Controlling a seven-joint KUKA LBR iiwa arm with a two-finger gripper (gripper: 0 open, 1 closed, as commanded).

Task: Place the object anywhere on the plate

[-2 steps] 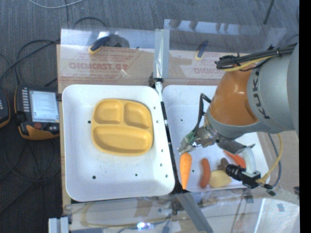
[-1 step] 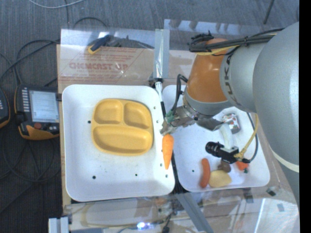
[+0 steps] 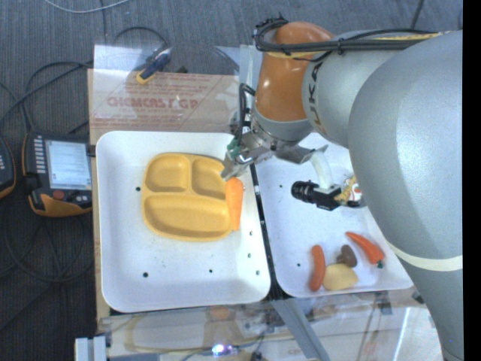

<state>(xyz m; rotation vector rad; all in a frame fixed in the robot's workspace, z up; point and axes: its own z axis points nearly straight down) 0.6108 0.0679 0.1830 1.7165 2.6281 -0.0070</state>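
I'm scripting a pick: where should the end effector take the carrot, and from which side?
Probably take the carrot at mid-length from straight above, closing across its narrow width. It lies long against the right rim of the plate, close to the wall of the left bin, so sideways approaches look blocked. The end effector is at its far end.

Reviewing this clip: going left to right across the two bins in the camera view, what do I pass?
yellow plate → orange carrot → red sausage → pale potato → red pepper
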